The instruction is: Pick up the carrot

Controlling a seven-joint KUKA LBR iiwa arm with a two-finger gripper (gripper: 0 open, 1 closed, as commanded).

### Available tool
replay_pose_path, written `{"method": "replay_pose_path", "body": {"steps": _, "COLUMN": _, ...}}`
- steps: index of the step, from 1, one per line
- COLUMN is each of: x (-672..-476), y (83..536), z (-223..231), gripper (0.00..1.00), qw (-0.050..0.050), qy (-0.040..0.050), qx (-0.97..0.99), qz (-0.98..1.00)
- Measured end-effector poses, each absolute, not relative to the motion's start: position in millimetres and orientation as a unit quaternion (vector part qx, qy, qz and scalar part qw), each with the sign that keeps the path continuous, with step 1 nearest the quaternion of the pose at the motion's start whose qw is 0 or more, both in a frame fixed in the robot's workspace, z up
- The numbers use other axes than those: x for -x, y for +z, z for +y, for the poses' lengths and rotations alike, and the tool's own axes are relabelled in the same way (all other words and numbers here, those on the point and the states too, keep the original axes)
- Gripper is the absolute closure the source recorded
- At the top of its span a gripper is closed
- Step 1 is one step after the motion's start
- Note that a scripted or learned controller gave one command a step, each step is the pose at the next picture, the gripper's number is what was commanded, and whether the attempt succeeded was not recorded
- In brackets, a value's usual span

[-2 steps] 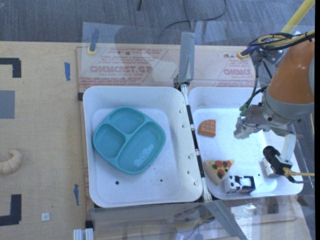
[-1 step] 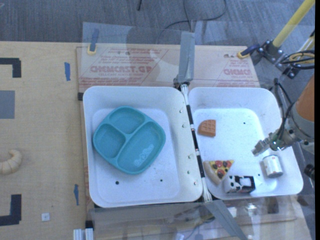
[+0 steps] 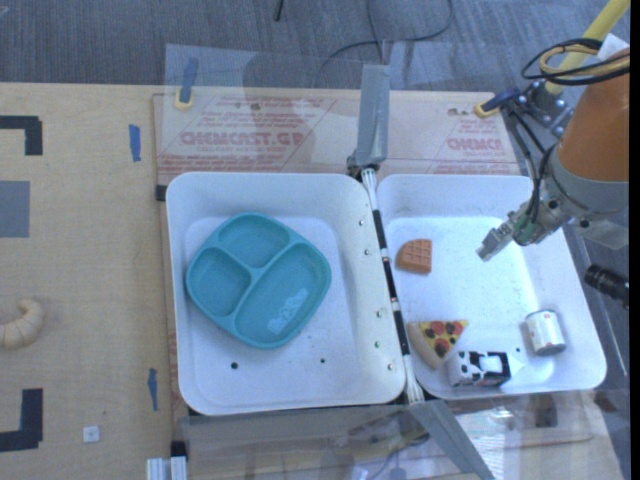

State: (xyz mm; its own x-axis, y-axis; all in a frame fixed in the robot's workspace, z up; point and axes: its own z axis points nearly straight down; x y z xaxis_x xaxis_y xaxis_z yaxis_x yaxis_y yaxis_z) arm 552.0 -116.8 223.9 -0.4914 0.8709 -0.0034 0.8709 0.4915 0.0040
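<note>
Carrot is not plain to pick out; the likeliest candidate is the small orange piece (image 3: 414, 256) by the right bin's (image 3: 505, 303) left wall. It lies left of the gripper (image 3: 496, 241), near but apart. Whether the jaws are spread, I cannot tell.

A single fixed camera looks down at a slant from above the pale wooden bench (image 3: 80, 218), taking in both shallow white plastic bins (image 3: 200, 388) side by side. The far edge of the bench and grey carpet lie at the top of the frame; the grey-and-orange arm (image 3: 595, 148) enters from the right.
</note>
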Motion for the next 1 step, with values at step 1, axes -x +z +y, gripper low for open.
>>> {"method": "replay_pose_path", "body": {"steps": 1, "x": -527.5, "y": 208.2, "z": -110.9, "gripper": 1.0, "qw": 0.001, "qy": 0.0005, "qx": -0.376, "qz": 0.927}}
